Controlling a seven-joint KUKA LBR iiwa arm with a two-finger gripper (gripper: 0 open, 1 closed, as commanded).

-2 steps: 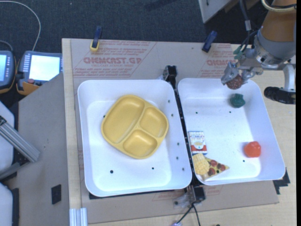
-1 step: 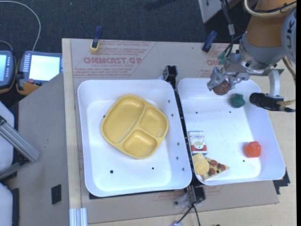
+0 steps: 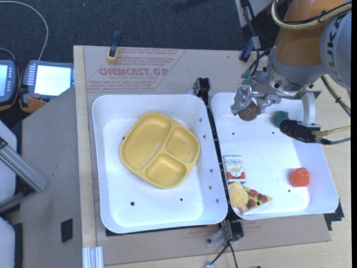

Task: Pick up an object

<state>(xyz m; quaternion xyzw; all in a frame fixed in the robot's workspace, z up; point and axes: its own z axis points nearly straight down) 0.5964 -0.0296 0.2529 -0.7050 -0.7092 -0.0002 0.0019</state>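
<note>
My gripper is over the far left part of the right bin. A small brown round object sits between its metal fingers, and the gripper is shut on it. Other objects lie in the same bin. A small green piece is just right of the gripper. A red round fruit rests near the right wall. Along the left wall, toward the near corner, are a small carton, a corn cob and a pizza slice.
The left bin holds a yellow divided plate. A black divider clamp stands between the bins at the far edge. A black cable piece from the arm hangs over the right bin's far right.
</note>
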